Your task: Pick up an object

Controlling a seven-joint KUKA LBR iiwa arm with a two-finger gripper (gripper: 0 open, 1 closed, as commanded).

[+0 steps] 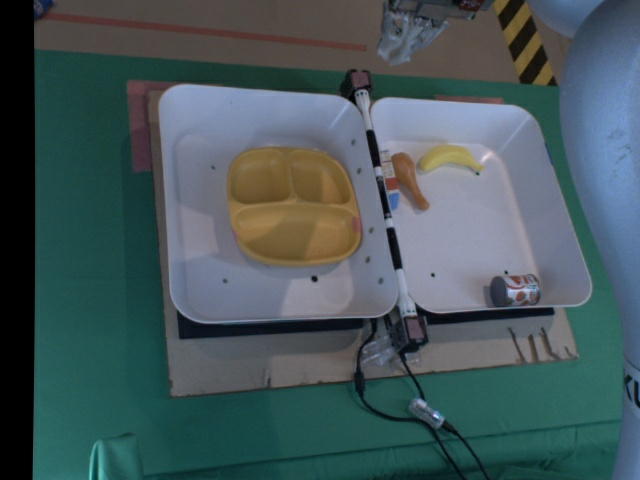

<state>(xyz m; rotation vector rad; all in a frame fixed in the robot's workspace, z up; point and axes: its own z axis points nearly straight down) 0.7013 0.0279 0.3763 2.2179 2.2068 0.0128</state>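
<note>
- Pincer (408, 40) sits high at the top of the view, above the far edge of the counter and beyond the right bin; nothing is seen between its fingers. Whether it is spread or pressed together, cannot tell: the tips blur into a pale mass.
- Arm (600, 148): grey, runs down the right side of the view, close to the camera.
- Right bin (560, 218), shallow and white, holds three loose things plus a small item at its left wall.
- Banana (450, 158): yellow, lies in the far part of the right bin, curved, on its side.
- Orange drumstick-shaped toy (409, 180): just left of the banana, near it, running slantwise toward the bin's middle.
- Small red, white and blue item (391, 194) against the divider, beside the drumstick; too small to identify.
- Can (515, 289): lying on its side in the near right corner of the right bin, well apart from the banana.
- Left bin (190, 228): holds a yellow divided plate (292, 206), flat, three compartments, roughly centred.
- Black-and-white rod (383, 193) runs along the seam between the bins.
- Cables (400, 398) trail from the near end of the rod over the green cloth (90, 268).
</note>
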